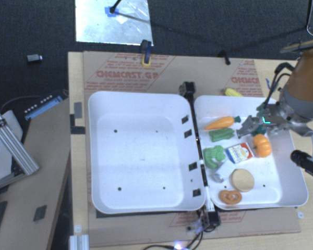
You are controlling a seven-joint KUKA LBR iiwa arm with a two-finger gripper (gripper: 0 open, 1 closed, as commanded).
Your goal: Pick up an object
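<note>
The gripper is over the right bin, in its far part, and the arm comes in from the right side. The dark tips point to the left. They are above the white floor of the bin, between the orange carrot on the left and the small orange pumpkin that is just near of them. From this slanted view I cannot tell how wide the gripper is, and I cannot tell if it is released or clenched. Nothing is seen between the tips, and it is not clear if they touch any object.

All the objects are in the right bin. The carrot lies in the far left part. A green pod lies just near of the carrot. A green leafy piece is at the left wall, and beside it there is a small red and white packet, which is touching or almost touching the pumpkin. More near there is a round beige bun, and a brown pretzel lies at the near edge. A yellow piece lies on the desk just outside the far rim of this bin. The left bin is beside it, on the left.
</note>
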